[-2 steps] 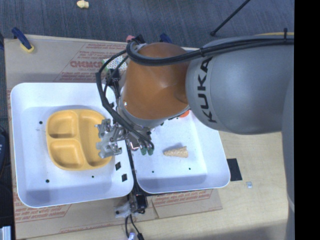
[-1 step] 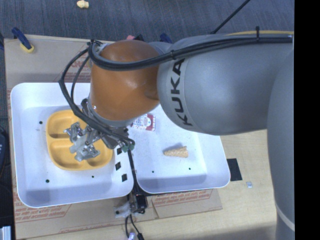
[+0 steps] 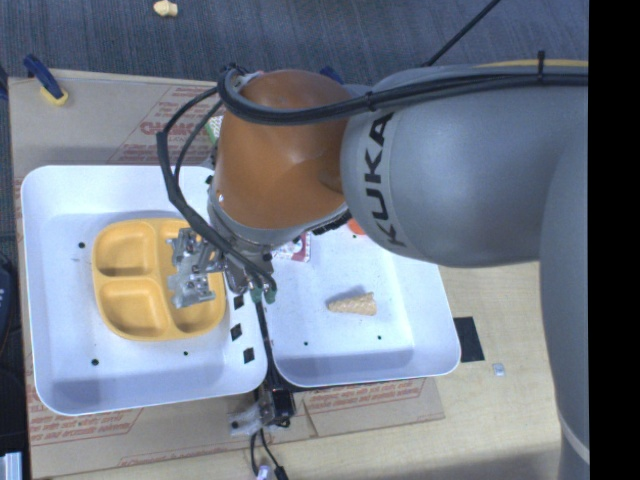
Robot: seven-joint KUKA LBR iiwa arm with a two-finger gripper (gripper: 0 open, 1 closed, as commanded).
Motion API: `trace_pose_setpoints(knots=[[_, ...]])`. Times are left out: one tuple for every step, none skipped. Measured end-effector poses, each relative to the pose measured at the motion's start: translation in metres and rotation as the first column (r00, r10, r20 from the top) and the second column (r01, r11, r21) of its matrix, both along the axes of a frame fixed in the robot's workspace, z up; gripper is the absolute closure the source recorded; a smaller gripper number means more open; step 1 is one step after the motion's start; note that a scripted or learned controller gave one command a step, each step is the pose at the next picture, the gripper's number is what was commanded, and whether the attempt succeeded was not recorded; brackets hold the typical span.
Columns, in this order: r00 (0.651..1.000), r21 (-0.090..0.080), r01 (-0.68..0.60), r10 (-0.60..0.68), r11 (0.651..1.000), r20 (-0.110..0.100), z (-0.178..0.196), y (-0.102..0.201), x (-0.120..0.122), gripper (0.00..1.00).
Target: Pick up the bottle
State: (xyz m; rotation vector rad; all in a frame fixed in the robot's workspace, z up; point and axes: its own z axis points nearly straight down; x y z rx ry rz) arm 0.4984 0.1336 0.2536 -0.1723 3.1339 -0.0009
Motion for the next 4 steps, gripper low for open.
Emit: trace_pose_setpoints(knots=[[0.907, 0.0, -0.42, 0.42, 0.907, -0.004, -0.019, 0.003, -0.015, 1.0], [0.824, 0.0, -0.566, 0.566, 0.824, -0.005, -0.03, -0.051, -0.013, 1.0], [0.822, 0.0, -0.57, 0.57, 0.822, -0.004, -0.041, -0.009, -0.01, 1.0], [0.684, 0.001, -0.729, 0.729, 0.684, -0.006, -0.052, 0.03, -0.016, 1.0]])
